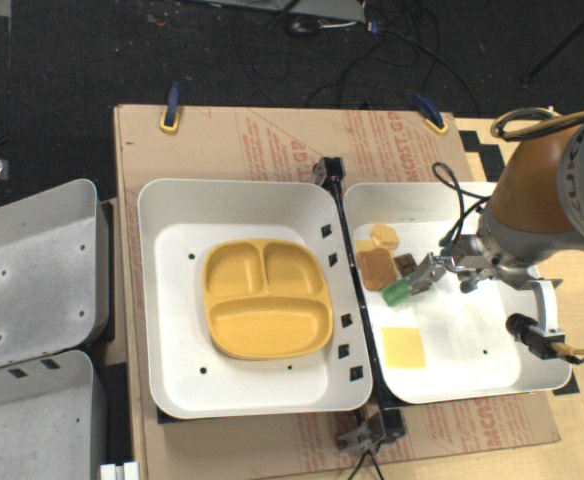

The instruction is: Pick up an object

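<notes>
In the right bin (472,363) lie several small objects: a tan round piece (383,236), a brown block (375,266), a small dark piece (405,264), a green piece (395,292) and a flat yellow square (404,347). My gripper (422,276) reaches in from the right and sits low over the bin, right beside the green piece and the dark piece. Its tips point left toward the green piece. I cannot tell whether anything is between them.
The left bin (172,368) holds a yellow divided plate (268,299). A black divider (350,278) runs between the bins. The arm's orange band (532,183) hangs over the right bin's far right side. Cardboard (272,138) lies under both bins.
</notes>
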Tool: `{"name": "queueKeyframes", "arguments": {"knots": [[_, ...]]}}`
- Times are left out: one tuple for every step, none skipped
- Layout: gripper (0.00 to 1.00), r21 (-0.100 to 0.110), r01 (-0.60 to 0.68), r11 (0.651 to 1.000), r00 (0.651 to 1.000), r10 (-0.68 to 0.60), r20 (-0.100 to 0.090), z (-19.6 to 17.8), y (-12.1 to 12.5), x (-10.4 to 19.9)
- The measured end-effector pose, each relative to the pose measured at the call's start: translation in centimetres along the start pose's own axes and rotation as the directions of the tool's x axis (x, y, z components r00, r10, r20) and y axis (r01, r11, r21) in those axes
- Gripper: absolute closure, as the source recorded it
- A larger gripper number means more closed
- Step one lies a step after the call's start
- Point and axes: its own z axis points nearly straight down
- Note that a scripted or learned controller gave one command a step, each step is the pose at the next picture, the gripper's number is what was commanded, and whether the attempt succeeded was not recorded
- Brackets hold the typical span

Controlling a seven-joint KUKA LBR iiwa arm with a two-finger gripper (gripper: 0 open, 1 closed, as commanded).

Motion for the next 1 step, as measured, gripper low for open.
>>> {"name": "queueKeyframes", "arguments": {"knots": [[0.0, -0.005, 0.0, 1.0, 1.0, 0.0, -0.002, 3.23, 0.2, 0.1]]}}
